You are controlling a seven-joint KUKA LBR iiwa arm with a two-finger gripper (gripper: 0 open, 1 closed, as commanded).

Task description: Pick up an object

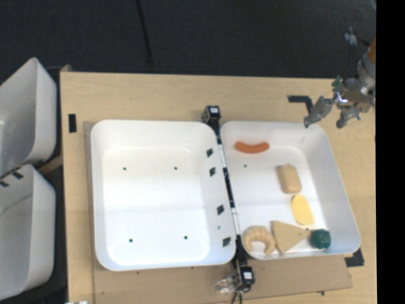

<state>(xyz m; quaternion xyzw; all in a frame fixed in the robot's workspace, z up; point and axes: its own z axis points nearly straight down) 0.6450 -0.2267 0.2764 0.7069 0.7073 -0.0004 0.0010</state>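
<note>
Claw parked off the bins, nothing picked yet; I am still choosing a target.

Nearest me, along the right bin's (338, 170) front wall, I am seeing a croissant (259, 240) touching a tan wedge (289, 235), with a green ball (321, 238) just beside the wedge's tip. Working back: a yellow oval piece (302, 209), then a tan bread-like block (290, 178), then an orange-red sausage (252, 147) near the far wall. The left bin (101, 189) is sitting alongside, joined at the middle. Farthest off, the claw (328, 111) is hovering over the worktop (158, 94) beyond the right bin's far corner, fingers spread and carrying nothing. My read: approach step. Next move calls for swinging in over one piece, probably the well-separated sausage, and descending.
</note>
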